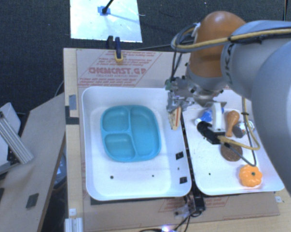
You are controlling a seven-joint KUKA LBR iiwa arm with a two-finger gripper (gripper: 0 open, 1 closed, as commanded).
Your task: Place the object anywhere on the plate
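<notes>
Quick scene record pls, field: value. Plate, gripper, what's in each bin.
plate: blue plate, three compartments, in left bin
gripper: gripper over the seam between the bins, just right of the plate
at gripper: tan piece; grip unclear
right bin: right bin holds orange pumpkin, brown disc, wooden peg, blue-white item
task: tan piece not yet on plate

Plate (131,132) open from above, bare left bin (135,183) floor all round it; right bin (209,178) cluttered, arm (261,57) overhanging it.
</notes>
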